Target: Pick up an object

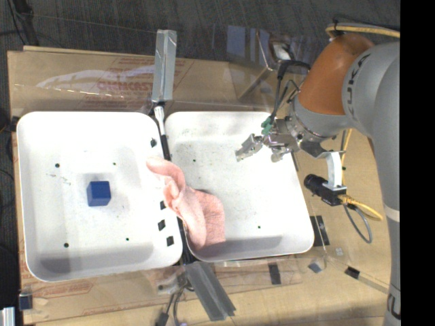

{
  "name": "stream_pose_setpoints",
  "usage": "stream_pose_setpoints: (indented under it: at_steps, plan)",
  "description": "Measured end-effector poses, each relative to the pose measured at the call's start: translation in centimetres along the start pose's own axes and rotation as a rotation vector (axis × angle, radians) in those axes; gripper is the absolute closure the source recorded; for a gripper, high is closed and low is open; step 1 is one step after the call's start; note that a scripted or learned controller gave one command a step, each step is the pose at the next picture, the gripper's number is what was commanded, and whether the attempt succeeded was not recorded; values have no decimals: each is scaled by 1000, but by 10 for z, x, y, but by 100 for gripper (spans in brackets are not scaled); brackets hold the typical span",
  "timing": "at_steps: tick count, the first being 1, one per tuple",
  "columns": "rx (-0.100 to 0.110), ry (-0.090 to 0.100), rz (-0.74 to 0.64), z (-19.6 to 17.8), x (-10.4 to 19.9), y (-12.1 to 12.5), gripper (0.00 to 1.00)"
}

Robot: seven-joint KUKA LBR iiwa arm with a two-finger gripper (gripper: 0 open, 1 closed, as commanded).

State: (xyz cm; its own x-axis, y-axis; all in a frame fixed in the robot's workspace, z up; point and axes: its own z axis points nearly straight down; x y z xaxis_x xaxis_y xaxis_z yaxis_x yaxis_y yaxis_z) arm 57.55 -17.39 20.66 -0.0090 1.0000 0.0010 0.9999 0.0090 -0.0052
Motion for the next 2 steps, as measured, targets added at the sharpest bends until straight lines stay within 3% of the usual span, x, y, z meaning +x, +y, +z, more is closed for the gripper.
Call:
stream_pose_setpoints:
  at_steps: [1,2]
  plan:
    - [-7,-1,210,-186,6,-24,0]
    - [2,-1,262,-32,108,9,0]
